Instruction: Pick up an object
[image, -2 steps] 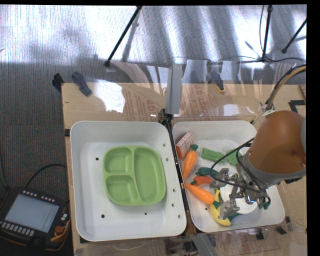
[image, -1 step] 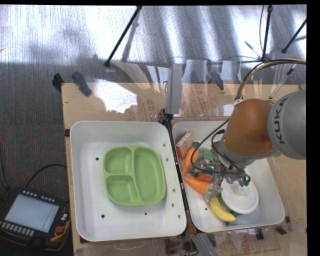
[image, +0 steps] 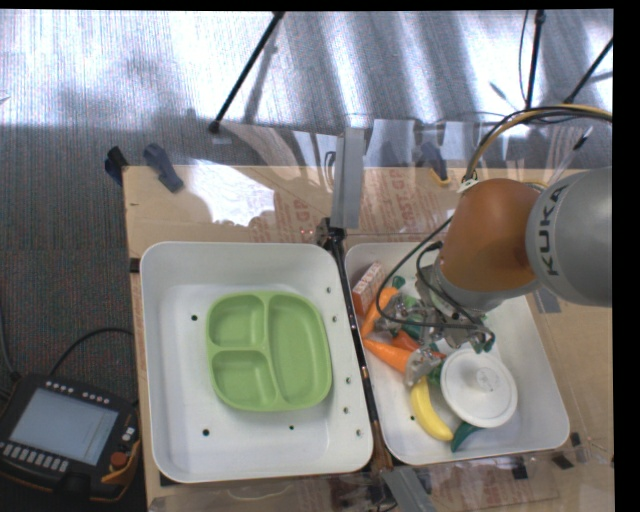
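Over the right bin (image: 535, 400) I hang low, my gripper (image: 432, 335) down among the clutter at its left side. My own wrist covers the tips, so whether I am open or closed on anything I cannot tell. Possible targets lie packed together: two carrots (image: 392, 352) touching one another just left of me, a banana (image: 429, 412) nearer the front edge, and a white round lid (image: 479, 386) right beside it on the right. That crowding is my worry. Closing here, I could pinch a carrot's tapered end and have it squirt sideways, or catch two things at once and drop both on lifting. The lid's rim might also block one side from seating. Well apart, the green divided plate (image: 268, 351) sits in the left bin (image: 175, 300), no trouble to me.
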